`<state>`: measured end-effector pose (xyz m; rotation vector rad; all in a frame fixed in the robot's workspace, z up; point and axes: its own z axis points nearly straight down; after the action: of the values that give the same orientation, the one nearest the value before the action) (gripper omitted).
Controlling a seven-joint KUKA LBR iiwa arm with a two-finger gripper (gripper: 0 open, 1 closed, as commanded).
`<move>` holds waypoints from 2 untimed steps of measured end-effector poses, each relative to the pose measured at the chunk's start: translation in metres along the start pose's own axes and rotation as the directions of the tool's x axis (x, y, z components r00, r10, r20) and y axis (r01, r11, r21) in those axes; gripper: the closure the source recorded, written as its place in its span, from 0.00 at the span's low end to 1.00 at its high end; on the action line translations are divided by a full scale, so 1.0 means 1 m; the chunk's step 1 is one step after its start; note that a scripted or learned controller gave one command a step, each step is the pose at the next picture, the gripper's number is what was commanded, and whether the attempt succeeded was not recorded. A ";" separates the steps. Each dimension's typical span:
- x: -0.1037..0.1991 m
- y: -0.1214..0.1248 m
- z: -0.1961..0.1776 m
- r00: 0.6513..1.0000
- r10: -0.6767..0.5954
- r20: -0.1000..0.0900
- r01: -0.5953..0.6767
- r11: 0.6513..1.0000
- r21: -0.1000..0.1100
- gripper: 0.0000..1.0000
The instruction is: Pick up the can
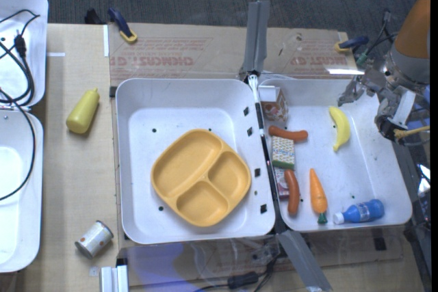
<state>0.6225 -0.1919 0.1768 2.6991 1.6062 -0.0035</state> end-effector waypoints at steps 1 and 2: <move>0.018 0.015 -0.038 0.997 0.073 0.000 -0.073 0.997 -0.001 0.00; 0.049 -0.033 0.060 0.984 -0.179 -0.001 0.179 0.984 0.002 0.00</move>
<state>0.6166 -0.1336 0.1163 2.5459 1.8435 -0.0044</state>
